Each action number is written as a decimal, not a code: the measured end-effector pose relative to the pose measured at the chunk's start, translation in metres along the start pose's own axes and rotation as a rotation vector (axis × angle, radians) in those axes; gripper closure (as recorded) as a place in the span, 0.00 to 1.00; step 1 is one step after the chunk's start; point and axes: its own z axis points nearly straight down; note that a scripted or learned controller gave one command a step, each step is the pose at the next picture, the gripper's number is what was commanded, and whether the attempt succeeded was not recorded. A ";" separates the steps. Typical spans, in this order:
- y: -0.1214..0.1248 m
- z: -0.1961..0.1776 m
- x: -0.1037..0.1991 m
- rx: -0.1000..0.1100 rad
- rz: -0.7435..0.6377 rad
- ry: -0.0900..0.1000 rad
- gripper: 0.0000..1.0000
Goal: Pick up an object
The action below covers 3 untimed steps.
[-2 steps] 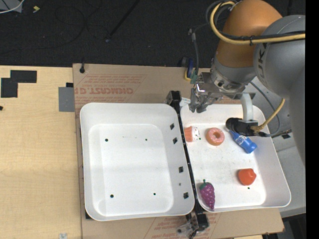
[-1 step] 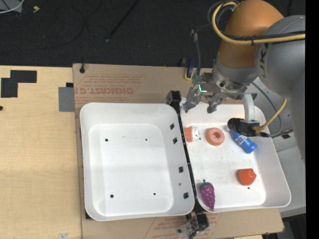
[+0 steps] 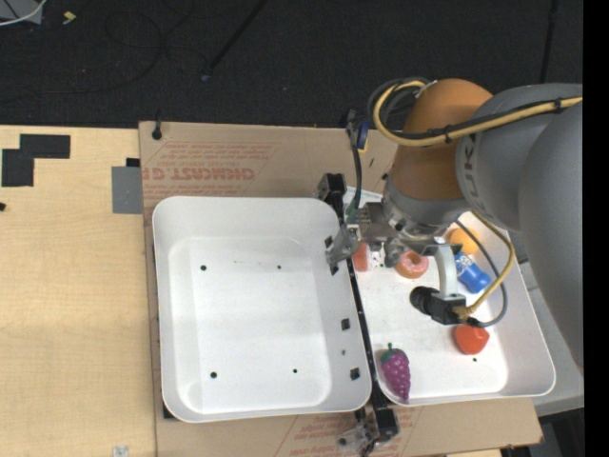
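- Your gripper (image 3: 373,246) hangs low over the right bin (image 3: 519,381), near its left wall.
- You cannot tell its grip state.
- Beside it lies a pink toy (image 3: 412,265); grapes (image 3: 396,372) and a red toy (image 3: 472,338) lie nearer you.

Two bins sit side by side on a cardboard sheet (image 3: 238,160), the left bin (image 3: 171,255) beside the right bin (image 3: 519,379), which holds a grape bunch (image 3: 396,373) at its near left corner, a tomato-like fruit (image 3: 471,338) to the right, and a round piece (image 3: 412,265) farther back.
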 end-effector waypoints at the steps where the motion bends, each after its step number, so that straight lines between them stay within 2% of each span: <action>1: 0.051 -0.003 0.095 -0.007 -0.003 0.000 0.00; 2: 0.049 -0.040 0.109 -0.004 -0.001 0.000 0.00; 3: -0.002 -0.026 0.160 0.001 -0.002 -0.001 0.00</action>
